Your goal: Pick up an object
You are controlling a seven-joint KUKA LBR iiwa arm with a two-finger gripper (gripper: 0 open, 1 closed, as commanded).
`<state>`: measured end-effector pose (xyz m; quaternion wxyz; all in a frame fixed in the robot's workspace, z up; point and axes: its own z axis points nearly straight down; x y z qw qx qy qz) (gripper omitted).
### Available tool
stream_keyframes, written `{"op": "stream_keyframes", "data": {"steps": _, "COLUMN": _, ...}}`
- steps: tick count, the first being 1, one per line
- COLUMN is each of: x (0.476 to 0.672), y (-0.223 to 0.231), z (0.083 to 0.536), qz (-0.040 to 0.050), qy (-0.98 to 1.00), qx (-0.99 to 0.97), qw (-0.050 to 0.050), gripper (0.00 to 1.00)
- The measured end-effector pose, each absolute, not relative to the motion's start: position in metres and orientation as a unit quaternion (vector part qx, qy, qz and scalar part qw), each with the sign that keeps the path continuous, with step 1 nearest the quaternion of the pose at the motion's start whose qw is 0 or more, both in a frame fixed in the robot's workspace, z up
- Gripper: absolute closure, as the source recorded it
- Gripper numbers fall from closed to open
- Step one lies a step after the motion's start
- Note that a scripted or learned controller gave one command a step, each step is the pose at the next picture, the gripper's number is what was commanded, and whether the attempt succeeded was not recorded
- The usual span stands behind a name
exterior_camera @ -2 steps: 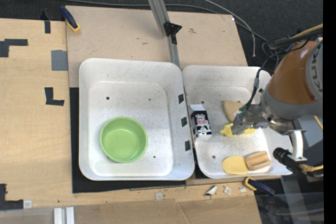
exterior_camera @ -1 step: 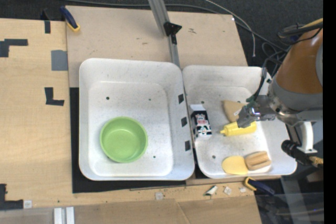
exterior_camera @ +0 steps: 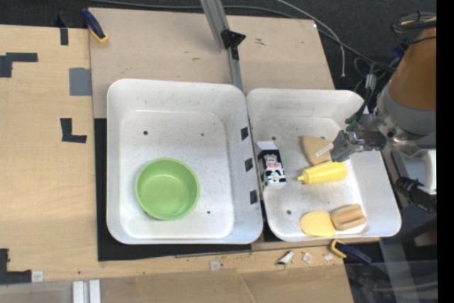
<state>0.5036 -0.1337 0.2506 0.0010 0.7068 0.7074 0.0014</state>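
A grey robot gripper (exterior_camera: 345, 143), its jaw state impossible to tell, is hovering just above a yellow mustard bottle (exterior_camera: 323, 173) in the right bin (exterior_camera: 284, 104), needing to descend centred across the bottle's body.

small black-and-white carton (exterior_camera: 272, 168) bears printing, too small to read, no other text

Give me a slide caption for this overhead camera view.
Gripper hovers over right bin near yellow bottle; green bowl sits in left bin.
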Motion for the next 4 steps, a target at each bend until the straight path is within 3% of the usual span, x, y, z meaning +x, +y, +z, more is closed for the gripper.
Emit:
{"op": "stream_keyframes", "data": {"steps": 1, "x": 0.518, "y": -0.086, "z": 0.254, "qz": -0.0001, "qy": 0.709, "qx": 0.705, "qw": -0.001, "gripper": 1.0}}
{"op": "stream_keyframes", "data": {"steps": 3, "x": 0.522, "y": 0.022, "z": 0.233, "qz": -0.0022, "qy": 0.71, "qx": 0.705, "qw": -0.004, "gripper": 1.0}}
{"op": "stream_keyframes", "data": {"steps": 4, "x": 0.534, "y": 0.077, "z": 0.219, "qz": -0.0024, "qy": 0.709, "qx": 0.705, "qw": -0.002, "gripper": 1.0}}
